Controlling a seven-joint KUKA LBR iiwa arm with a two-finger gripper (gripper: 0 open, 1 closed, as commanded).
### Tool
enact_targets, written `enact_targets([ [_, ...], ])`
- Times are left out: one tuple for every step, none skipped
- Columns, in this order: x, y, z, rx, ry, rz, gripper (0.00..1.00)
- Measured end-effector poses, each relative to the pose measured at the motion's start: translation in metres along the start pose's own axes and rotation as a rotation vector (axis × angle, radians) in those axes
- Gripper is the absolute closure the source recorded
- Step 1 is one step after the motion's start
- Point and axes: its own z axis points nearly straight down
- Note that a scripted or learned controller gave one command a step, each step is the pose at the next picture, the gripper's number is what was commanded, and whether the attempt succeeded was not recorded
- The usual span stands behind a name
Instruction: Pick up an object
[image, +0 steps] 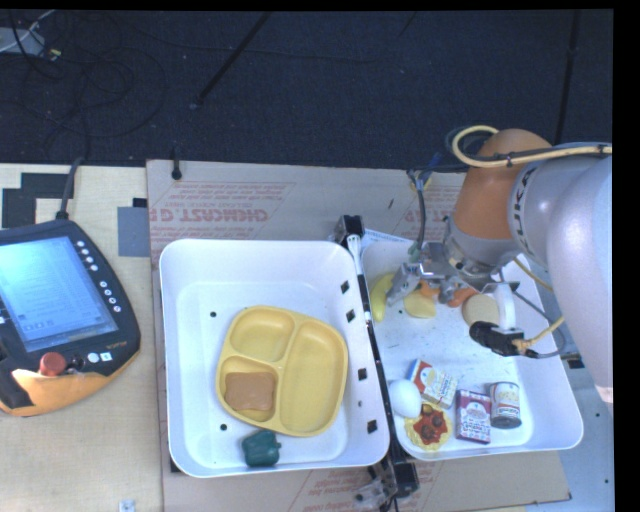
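My gripper (422, 282) is low in the far part of the right bin (560, 425), just below the orange wrist band. It hovers over a small cluster of toy food: a yellow piece (381, 295) against the bin's left wall, a pale yellow lump (421, 307) right under the gripper, an orange piece (451, 294) and a cream ball (480, 308). I see nothing lifted. Nearer the front lie a white egg (405, 398), a red-and-white carton (433, 380), a red box (472, 416), a small can (506, 405) and a round red-topped piece (428, 428).
The left bin (190, 300) holds a yellow divided tray (300, 360) with a brown patty (248, 391) in one section, and a green object (262, 450) at its front. A black cable end (492, 336) hangs off the wrist. A teach pendant (55, 310) lies at the far left.
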Motion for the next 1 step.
enact_targets([
  [-0.0002,-0.0004,-0.0091,0.002,0.002,0.002,1.00],
])
